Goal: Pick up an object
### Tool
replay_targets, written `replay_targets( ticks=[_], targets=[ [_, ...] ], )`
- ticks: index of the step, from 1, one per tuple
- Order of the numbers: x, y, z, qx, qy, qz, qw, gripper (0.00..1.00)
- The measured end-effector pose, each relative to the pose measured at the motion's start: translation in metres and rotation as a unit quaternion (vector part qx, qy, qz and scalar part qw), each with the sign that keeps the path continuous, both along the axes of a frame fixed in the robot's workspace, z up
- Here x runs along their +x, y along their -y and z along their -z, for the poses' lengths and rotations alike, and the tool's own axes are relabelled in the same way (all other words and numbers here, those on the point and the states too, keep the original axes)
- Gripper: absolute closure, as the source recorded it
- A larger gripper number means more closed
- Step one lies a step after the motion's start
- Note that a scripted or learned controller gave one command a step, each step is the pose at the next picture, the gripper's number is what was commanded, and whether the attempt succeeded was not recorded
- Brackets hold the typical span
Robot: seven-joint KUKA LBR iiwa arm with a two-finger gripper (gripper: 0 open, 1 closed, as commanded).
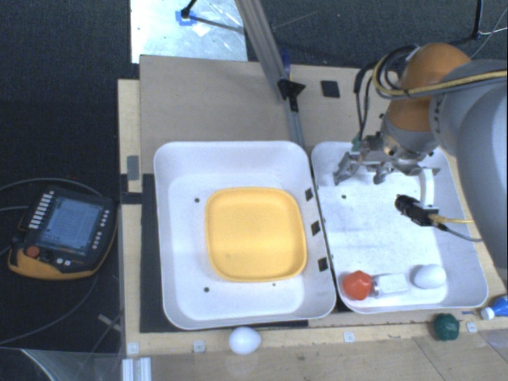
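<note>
Right now the gripper (361, 169) sits over the far end of the right bin (468, 288), w/ the grey arm (476, 125) and its orange band (425, 74) coming in from the right. Fingers (343, 171) look spread fairly wide, splayed left and right, nothing between them. They're above bare bin floor near the back wall.

Objs in the right bin, all along the near edge: an orange-red ball (357, 285) at the near-left corner, a small white piece (390, 283) just beside it on its right, then a white egg-shaped obj (429, 276) close to that. All well apart from the gripper. A black cable end w/ yellow lead (417, 210) hangs over the bin's mid-right part.

Left bin (178, 213) holds a yellow square plate (255, 233), lying flat in the middle.

Outside the bins: a white egg (244, 340) on the bench just beyond the left bin's near edge, a dark green ball (445, 326) near the right bin's near-right corner. A pendant controller (62, 231) lies on the dark floor far left.
</note>
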State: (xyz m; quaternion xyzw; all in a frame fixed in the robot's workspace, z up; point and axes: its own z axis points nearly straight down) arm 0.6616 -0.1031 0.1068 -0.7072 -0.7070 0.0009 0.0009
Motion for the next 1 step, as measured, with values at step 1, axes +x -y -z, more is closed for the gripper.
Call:
replay_targets(
  ticks=[1],
  targets=[
    [0.0016, -0.0002, -0.0133, -0.0001, 0.003, 0.000, 1.0000, 1.00]
  ],
)
